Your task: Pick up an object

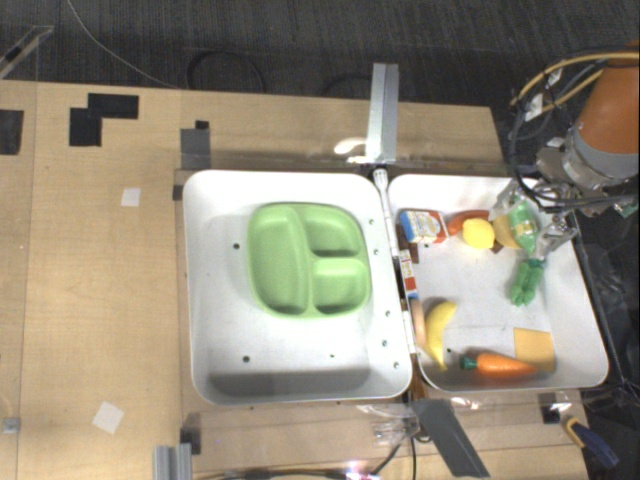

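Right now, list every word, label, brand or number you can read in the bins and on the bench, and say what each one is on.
No text here can be read.
Red, white and blue carton in the right bin: printed panels, too blurred to read.
Green bottle near the claw: no lettering can be made out.
Green divided tray: plain, no marks.
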You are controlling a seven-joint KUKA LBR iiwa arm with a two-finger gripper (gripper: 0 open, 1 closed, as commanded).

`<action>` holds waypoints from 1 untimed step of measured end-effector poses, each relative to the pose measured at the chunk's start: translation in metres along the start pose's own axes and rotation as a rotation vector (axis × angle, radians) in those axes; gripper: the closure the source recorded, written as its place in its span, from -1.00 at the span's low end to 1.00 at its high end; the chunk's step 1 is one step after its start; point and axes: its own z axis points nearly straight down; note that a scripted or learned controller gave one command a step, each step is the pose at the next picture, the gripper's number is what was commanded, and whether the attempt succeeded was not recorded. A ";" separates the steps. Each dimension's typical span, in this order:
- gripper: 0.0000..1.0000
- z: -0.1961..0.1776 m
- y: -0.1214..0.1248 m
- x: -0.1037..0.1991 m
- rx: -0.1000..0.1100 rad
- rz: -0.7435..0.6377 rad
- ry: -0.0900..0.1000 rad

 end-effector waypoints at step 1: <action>-1.00 0.073 0.016 0.021 0.001 0.030 0.000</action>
